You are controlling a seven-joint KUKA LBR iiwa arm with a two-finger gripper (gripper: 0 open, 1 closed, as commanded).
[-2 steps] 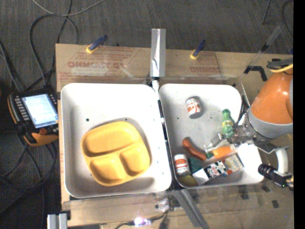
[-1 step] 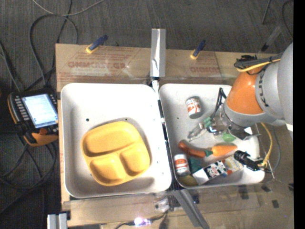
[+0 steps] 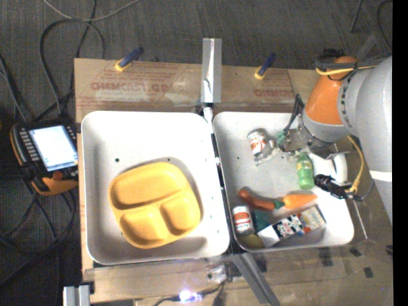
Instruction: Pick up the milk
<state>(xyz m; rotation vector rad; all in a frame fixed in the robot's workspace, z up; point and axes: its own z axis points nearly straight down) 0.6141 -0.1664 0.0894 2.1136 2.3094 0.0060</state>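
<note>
The milk is a small white carton with dark and red print. It lies on its side at the front of the right bin, beside a beige box. The gripper hangs low over the back of that same bin, between a red-and-white can and a green bottle. It is well behind the milk and apart from it. The grey arm with its orange band comes in from the right.
A carrot and a sausage lie just behind the milk. A small red-capped jar and a green item sit to its left. The left bin holds a yellow divided plate.
</note>
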